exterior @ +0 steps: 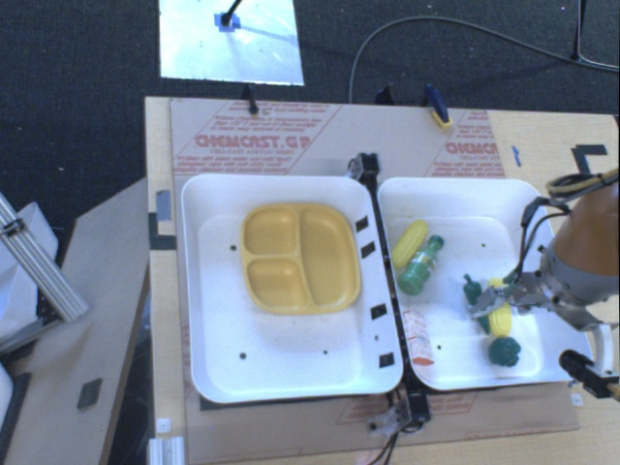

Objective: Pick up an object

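The small corn (pixel 500 318) sits right at the gripper (pixel 489 305), in the right bin (pixel 455 197). Its long way runs up-down, a bit tilted. Can't tell if the gripper is wide or narrow, or if it holds the corn. A green toy (pixel 504 352) lies just below, close to the bin's near edge. To the left there's bare white floor, then a green bottle (pixel 420 265) & a big corn (pixel 411 243), both slanted. Further left, the yellow plate (pixel 299 259) in the left bin (pixel 218 289).
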You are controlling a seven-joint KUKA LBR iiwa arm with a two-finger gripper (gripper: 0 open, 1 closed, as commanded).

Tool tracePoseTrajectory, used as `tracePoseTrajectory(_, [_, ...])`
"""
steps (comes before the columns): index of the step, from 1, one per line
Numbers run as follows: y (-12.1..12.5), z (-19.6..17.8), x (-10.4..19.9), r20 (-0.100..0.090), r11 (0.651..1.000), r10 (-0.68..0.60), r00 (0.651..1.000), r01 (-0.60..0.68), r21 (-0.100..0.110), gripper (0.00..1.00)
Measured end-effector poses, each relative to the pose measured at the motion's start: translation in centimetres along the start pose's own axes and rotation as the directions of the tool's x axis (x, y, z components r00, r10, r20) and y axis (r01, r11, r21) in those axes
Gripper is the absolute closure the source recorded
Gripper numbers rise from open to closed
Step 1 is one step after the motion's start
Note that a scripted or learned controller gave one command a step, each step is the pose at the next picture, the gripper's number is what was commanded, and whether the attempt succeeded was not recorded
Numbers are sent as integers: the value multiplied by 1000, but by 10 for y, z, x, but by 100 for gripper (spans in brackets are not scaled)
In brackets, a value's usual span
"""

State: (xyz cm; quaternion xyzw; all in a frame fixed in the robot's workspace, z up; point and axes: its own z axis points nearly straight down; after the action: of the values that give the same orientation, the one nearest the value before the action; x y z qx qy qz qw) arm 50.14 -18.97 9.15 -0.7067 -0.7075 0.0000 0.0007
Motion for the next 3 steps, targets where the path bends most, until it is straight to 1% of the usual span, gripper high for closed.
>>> tracePoseTrajectory(1, [1, -14, -1, 2, 1000, 0, 1000, 0, -5, 100])
tracePoseTrajectory(2, [-6, -71, -5, 3, 1000, 1, 1000, -1, -6, 100])
tracePoseTrajectory(3, [-7, -133, 1, 3, 1000, -3, 1000, 4, -7, 100])
